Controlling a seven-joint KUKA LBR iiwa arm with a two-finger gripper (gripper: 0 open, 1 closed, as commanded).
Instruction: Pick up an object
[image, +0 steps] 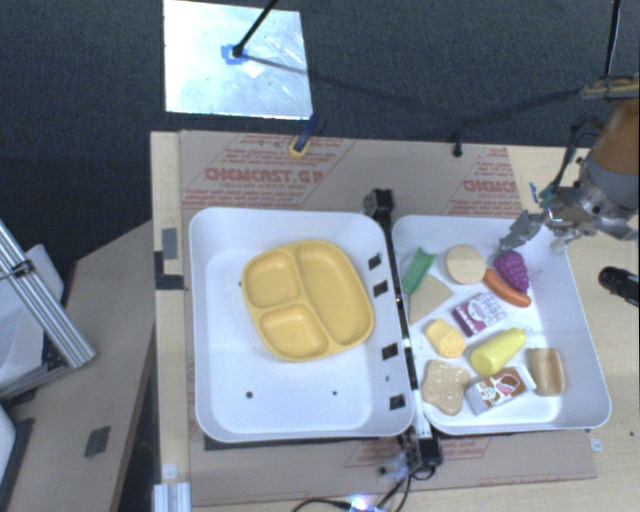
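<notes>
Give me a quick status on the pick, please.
Gripper above right bin's far side, holding nothing. Purple grapes nearest, untouched. Carrot crowds them.

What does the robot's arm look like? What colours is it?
The arm is grey with an orange band above the wrist. At its end sits a small grey metal gripper with thin fingers. A dark cable runs down beside the arm.

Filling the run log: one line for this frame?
claw: above right bin's far edge | nearest: purple grapes | grasp: none seen | yellow tray: left bin
</notes>
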